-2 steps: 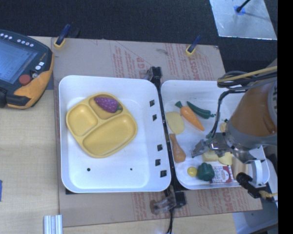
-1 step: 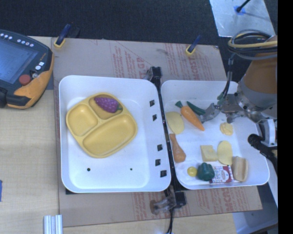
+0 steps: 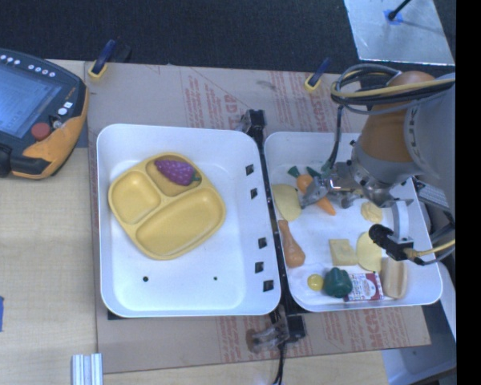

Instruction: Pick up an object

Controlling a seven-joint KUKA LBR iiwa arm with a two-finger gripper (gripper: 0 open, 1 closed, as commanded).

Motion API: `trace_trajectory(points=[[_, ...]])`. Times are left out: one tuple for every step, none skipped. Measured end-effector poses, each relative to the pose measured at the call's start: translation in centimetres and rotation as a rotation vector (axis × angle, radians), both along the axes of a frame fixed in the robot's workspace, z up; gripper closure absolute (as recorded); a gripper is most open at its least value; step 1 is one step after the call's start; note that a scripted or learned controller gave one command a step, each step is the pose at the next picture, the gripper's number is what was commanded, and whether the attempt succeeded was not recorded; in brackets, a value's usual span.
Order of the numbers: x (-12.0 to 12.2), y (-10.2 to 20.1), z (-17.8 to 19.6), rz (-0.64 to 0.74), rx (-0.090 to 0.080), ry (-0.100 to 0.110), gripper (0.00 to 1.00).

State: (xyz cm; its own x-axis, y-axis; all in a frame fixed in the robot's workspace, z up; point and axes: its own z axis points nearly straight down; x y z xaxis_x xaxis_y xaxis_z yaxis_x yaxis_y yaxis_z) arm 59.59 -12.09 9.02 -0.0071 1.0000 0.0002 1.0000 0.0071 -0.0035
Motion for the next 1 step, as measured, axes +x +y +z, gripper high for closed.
trace_trajectory(points=[[-0.12, -0.15, 1.23, 0.0, 0.0, 0.002, 1.0]])
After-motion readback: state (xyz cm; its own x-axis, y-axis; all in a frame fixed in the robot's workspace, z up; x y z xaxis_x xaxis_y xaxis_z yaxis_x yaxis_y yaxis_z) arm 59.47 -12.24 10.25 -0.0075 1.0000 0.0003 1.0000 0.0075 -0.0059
